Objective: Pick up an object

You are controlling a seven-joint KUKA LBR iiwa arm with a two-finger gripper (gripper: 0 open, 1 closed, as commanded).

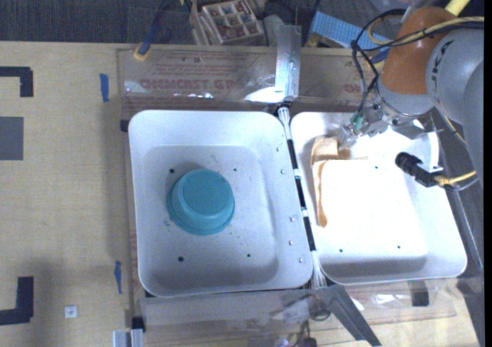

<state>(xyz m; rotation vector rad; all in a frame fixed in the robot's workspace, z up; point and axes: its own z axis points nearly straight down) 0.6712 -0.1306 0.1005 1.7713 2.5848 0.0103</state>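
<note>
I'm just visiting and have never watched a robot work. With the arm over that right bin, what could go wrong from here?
1. The end effector sits at the tan object's top corner, close to the right bin's wall, so it may pinch only an edge and slip off.
2. That object hugs the bin's left wall, leaving little room for a grip.
3. The teal bowl in the left bin looks too wide to grasp easily.

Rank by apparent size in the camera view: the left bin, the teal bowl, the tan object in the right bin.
1. left bin
2. teal bowl
3. tan object, though glare in the right bin hides its full extent, so its place after the bowl is unsure.
</note>
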